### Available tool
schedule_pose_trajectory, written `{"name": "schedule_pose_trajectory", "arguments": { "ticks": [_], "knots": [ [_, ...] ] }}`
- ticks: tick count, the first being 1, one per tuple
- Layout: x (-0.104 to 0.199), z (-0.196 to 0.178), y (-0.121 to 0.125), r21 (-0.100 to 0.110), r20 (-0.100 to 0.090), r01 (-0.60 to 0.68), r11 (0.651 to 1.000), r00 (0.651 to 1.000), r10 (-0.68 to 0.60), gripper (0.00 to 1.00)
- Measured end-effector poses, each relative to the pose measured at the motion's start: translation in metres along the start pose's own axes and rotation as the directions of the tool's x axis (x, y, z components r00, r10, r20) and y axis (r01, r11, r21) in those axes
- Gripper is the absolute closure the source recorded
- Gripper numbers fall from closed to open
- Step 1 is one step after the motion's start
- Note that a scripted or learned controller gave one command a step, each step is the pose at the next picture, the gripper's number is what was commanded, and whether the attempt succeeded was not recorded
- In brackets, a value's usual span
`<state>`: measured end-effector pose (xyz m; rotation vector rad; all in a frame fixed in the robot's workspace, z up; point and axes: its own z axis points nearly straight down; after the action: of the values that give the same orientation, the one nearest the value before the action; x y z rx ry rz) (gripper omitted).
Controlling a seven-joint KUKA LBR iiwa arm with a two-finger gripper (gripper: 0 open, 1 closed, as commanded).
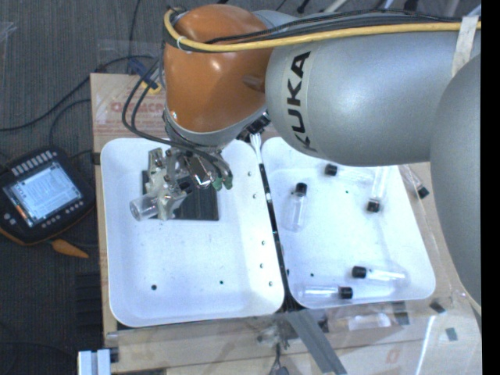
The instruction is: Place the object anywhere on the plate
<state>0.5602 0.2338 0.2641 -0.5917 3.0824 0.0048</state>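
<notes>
Overhead, the gripper [160,198] hangs over the dark plate [205,205] in the left bin [187,287], a clear vial [144,207] clamped between its fingers; more black-capped vials [295,205] lie scattered in the right bin [391,241].

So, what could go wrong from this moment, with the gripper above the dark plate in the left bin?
1. The clear vial appears to lie between the fingers of the gripper, sticking out past the left edge of the black plate. If released here, it may land half off the plate.
2. The vial is round and lies on its side, so it could roll onto the floor of the left bin.
</notes>
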Motion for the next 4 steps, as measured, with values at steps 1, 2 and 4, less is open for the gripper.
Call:
{"name": "schedule_pose_trajectory", "arguments": {
  "ticks": [1, 2, 4],
  "knots": [
    [-0.1, 0.107, -0.039, -0.002, -0.001, -0.063, 0.998, 0.998, 0.063, 1.0],
    [-0.101, 0.096, -0.039, -0.008, 0.006, -0.066, 0.998, 0.998, 0.066, 1.0],
    [-0.104, 0.075, -0.038, -0.017, 0.017, -0.07, 0.997, 0.997, 0.07, 1.0]
  ]
}}
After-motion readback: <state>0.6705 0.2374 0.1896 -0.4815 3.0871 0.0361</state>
